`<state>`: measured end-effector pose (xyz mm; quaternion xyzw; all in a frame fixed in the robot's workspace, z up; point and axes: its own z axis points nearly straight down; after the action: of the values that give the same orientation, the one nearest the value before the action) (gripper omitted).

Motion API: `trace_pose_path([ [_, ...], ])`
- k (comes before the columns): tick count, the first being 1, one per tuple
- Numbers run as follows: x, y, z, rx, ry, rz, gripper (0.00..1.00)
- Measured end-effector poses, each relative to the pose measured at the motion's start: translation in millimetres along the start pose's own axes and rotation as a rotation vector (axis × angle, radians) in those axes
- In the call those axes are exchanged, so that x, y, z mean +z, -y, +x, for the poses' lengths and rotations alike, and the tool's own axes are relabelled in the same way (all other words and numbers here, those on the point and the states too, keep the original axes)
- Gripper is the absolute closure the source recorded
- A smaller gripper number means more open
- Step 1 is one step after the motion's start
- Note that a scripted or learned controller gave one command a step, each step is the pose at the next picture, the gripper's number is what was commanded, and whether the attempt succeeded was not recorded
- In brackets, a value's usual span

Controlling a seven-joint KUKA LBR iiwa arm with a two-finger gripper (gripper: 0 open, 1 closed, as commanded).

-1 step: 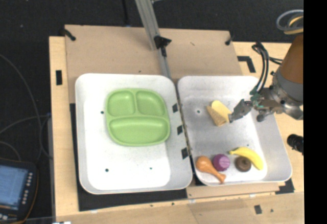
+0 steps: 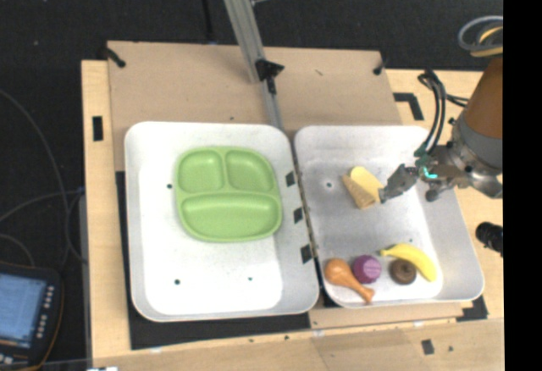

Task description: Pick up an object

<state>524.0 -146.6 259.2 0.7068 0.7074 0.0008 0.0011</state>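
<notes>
over the right bin (image 2: 440, 217) the gripper (image 2: 396, 184) hangs just beside a pale yellow wedge (image 2: 362, 188), its dark tip at the wedge's right edge; whether it is spread or pressed together i cannot tell, and nothing shows clamped in it. the risk, as i judge it, is a push rather than a grasp: coming in from the side, the tip could nudge the wedge across the smooth floor, or catch only a sloped face so the piece squirts out when squeezed. counted: two white bins; in the right one, one wedge, one banana (image 2: 412, 260), one dark brown round piece (image 2: 403, 273) touching the banana, one purple piece (image 2: 367, 268) and one orange pear-shaped piece (image 2: 346, 276), clustered along the near wall. in the left bin (image 2: 152, 225), one green divided plate (image 2: 229, 195).
</notes>
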Motion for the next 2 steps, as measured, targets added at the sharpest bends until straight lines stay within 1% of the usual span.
trace_pose_path([
  [2, 85, -5, -1, 0.002, 0.0, 0.005, 0.0],
])
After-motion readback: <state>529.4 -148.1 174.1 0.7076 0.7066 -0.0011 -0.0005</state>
